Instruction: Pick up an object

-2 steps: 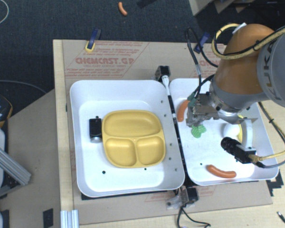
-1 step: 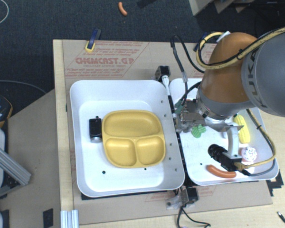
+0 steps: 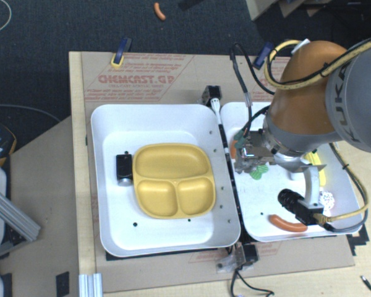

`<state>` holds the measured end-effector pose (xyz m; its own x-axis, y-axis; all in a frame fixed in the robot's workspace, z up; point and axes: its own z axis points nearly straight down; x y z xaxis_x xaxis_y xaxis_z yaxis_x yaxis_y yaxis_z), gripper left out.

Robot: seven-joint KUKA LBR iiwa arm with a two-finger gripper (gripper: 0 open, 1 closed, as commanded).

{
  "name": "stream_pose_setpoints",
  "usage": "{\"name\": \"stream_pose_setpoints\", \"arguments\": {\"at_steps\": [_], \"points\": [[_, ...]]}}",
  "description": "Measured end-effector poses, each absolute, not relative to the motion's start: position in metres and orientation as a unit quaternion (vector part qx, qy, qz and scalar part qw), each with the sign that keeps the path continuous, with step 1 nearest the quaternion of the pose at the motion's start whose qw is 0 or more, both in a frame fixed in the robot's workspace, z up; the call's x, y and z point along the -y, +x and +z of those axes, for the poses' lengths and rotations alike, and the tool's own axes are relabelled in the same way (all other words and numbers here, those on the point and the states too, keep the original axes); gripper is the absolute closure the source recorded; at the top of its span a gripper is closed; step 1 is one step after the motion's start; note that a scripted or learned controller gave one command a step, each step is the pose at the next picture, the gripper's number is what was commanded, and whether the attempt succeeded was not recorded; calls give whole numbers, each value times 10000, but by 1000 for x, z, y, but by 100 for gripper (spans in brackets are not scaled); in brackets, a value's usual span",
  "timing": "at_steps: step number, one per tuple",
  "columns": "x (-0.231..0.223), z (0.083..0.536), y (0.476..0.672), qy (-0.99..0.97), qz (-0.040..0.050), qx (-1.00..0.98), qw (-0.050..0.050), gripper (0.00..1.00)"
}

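- Camera view: the grey-and-orange arm (image 3: pixel 309 98) reaches in from the right over the right bin (image 3: pixel 260 197).
- The gripper (image 3: pixel 250 156) hangs low near that bin's left wall; whether it is clenched or released cannot be told.
- A small green object (image 3: pixel 257 173) lies just beside the gripper, on its near side, and nothing shows it as grasped.
- An orange sausage (image 3: pixel 287 223) lies near the right bin's front edge, and a yellow item (image 3: pixel 316 164) is partly hidden under the arm.
- In the left bin (image 3: pixel 111 215) a yellow divided plate (image 3: pixel 173 179) sits in the middle, with a small black object (image 3: pixel 123 167) touching its left rim.
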<state>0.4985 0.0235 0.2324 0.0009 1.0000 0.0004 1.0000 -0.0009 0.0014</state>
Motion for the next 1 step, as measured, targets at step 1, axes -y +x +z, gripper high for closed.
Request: {"name": "stream_pose_setpoints", "arguments": {"at_steps": [1], "points": [[-25, 217, 509, 7072, -10, -7070, -8, 100]]}}
